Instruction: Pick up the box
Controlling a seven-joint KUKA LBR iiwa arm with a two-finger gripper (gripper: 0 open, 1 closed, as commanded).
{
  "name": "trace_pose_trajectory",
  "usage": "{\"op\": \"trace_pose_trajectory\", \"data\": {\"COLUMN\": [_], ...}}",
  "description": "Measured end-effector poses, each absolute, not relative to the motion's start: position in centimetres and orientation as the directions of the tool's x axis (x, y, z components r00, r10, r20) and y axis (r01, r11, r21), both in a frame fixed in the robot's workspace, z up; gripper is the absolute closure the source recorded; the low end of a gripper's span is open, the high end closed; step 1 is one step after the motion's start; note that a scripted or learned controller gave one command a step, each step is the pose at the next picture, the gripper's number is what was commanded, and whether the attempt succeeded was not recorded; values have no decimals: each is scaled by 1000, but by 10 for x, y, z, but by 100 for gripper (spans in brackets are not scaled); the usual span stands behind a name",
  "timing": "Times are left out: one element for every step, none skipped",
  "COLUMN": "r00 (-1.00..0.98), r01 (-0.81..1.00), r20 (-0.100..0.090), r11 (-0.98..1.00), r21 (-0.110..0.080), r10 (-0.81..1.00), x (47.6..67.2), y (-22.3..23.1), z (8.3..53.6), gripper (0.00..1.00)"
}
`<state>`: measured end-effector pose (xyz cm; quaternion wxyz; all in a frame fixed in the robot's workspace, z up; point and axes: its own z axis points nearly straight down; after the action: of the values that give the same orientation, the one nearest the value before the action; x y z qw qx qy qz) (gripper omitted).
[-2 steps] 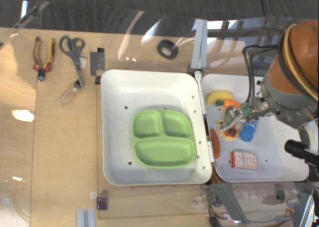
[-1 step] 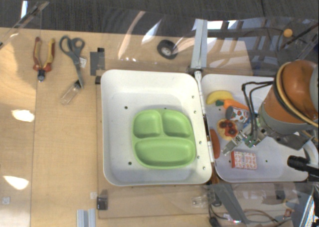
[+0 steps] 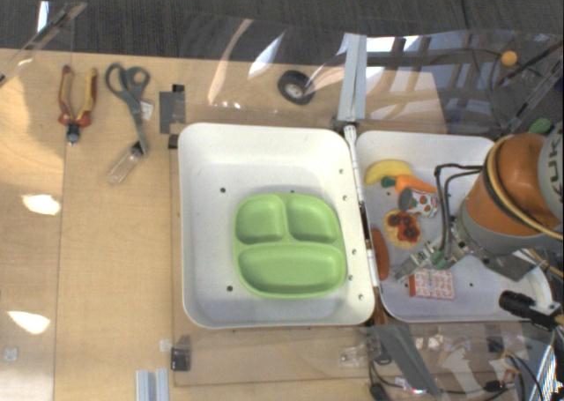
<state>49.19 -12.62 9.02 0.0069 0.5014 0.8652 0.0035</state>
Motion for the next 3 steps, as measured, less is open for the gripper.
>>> {"op": "trace_pose_trajectory", "data": {"r00": [-495, -359, -383], "r01": [869, 933, 924], "r20": [-8, -9, -3], "r11": [495, 360, 383], "r21": [15, 17, 5], "r10": [869, 933, 924], "x": [493, 493, 489], "y": [-133, -133, -115], "z": [90, 90, 93], "gripper": [0, 0, 0]}}
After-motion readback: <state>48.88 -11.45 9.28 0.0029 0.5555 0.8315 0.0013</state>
